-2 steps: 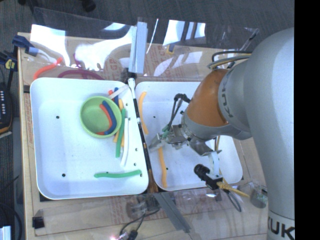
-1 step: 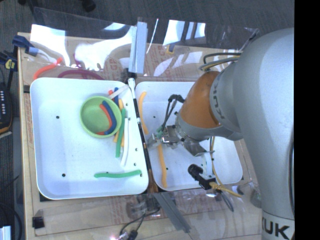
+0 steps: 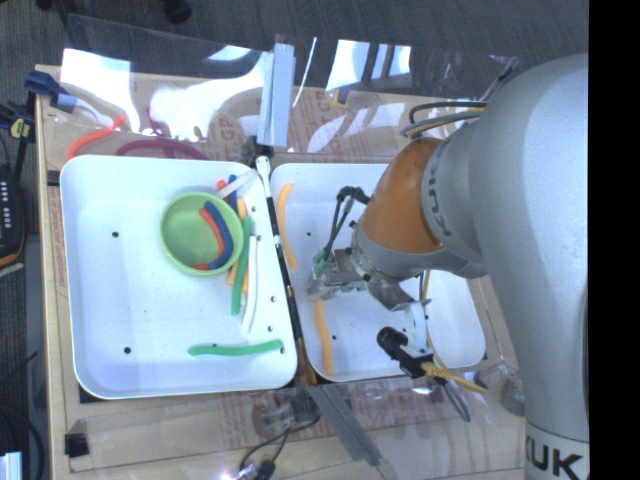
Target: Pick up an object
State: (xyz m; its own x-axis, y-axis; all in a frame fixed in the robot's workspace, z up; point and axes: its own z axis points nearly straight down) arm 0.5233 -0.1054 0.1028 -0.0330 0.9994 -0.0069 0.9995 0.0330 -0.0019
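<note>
My gripper (image 3: 322, 276) is low in the right bin (image 3: 465, 343), near its left side, under the grey arm with the orange band. A small green bit (image 3: 322, 261) shows right at the gripper; whether it is held cannot be made out. An orange stick (image 3: 285, 226) lies along the right bin's left wall, above and left of the gripper. Just below the gripper, a yellow-orange stick (image 3: 323, 334) rests on the bin floor.
The left bin (image 3: 110, 298) holds a green bowl (image 3: 190, 236) with red and blue curved pieces inside. Green, white and orange sticks (image 3: 243, 278) lie beside the bowl. A green strip (image 3: 237, 348) lies near the front wall. The arm covers much of the right bin.
</note>
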